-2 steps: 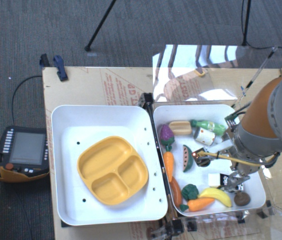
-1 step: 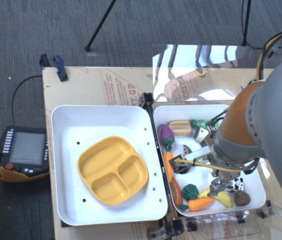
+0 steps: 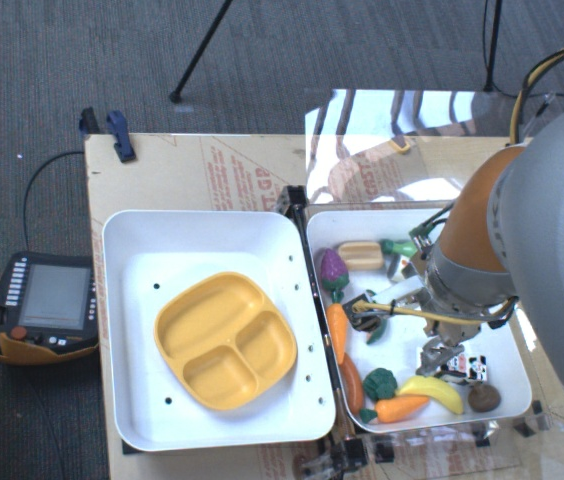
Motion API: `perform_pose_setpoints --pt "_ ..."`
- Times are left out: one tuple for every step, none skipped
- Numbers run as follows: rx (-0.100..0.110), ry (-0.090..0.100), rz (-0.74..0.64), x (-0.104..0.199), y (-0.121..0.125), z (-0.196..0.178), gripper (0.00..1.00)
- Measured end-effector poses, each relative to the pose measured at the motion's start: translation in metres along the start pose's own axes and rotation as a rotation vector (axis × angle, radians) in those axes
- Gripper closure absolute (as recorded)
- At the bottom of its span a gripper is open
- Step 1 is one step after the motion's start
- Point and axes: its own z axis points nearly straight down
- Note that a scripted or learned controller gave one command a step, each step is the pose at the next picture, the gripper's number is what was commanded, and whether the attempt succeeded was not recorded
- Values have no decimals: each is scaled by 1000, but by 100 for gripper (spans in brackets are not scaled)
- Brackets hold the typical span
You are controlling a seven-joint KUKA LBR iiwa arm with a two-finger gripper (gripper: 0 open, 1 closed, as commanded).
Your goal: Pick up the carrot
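the grey arm (image 3: pixel 542 228) with its orange band (image 3: pixel 477 223) comes in from the right and hangs over the right bin (image 3: pixel 517 403). the gripper (image 3: pixel 440 356) is below the wrist, over the middle of this bin. its metal parts are small and partly hidden by the wrist, so i cannot tell how it stands or if it has hold of anything.

the carrot (image 3: pixel 336 331) lies in the right bin, along its left wall, with the long side going from far to near. it is to the left of the gripper and apart from it. just near of it, also by the left wall, lies a second long orange-red piece (image 3: pixel 351 383). one more orange piece (image 3: pixel 400 408) lies at the near side of the bin, beside a green broccoli (image 3: pixel 379 381) and touching a yellow banana (image 3: pixel 434 392). a brown round thing (image 3: pixel 482 397) is at the near right corner, and a small white and black box (image 3: pixel 470 368) is just far of it.

at the far side of the right bin there is a purple grape bunch (image 3: pixel 333 265), a tan bread roll (image 3: pixel 361 255) and a green item (image 3: pixel 398 249) to the right of it.

the left bin (image 3: pixel 132 258) holds a yellow plate with three compartments (image 3: pixel 225 340). a black and orange hand controller (image 3: pixel 44 306) lies on the floor to the left of the bench. a blue clamp (image 3: pixel 119 134) is at the far left corner of the bench.
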Motion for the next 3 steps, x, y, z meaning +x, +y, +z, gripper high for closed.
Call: perform_pose_setpoints --pt "-1 0 51 -11 57 8 0" --pt "3 0 43 -13 -9 1 0" --pt "1 -3 27 -28 58 48 0"
